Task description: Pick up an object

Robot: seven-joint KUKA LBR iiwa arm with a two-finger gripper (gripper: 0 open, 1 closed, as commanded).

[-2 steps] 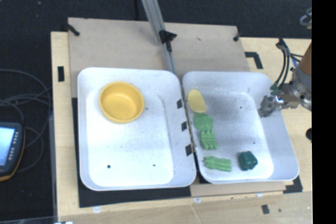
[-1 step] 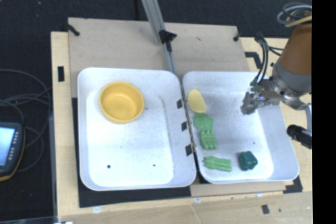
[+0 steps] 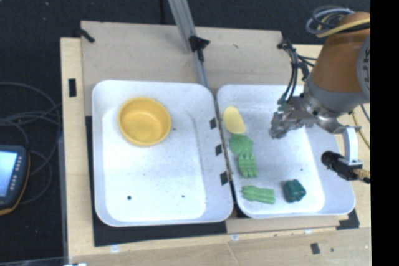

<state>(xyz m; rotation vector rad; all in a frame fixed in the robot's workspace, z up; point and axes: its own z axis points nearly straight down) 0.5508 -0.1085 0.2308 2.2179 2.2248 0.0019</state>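
My hand (image 3: 278,126) hovers in the right bin (image 3: 336,199); grip state unreadable. Yellow piece (image 3: 234,120) at 9 o'clock: probably light, smooth plastic — pinch across its narrow middle.

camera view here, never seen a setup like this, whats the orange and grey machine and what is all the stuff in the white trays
This single picture is taken from a camera fixed above a bench, looking down at a slant. The orange and grey machine on the right is a robot arm. Its grasping part, the end effector, hangs over the right bin; the picture is too coarse to tell whether it is open or shut, and nothing is visibly held.

Two shallow white bins sit side by side. The left bin holds a yellow bowl. The right bin holds a pale yellow piece, two green toy pieces near its left wall, a green ridged piece and a dark green block near its front. The arm's job is to pick one up.
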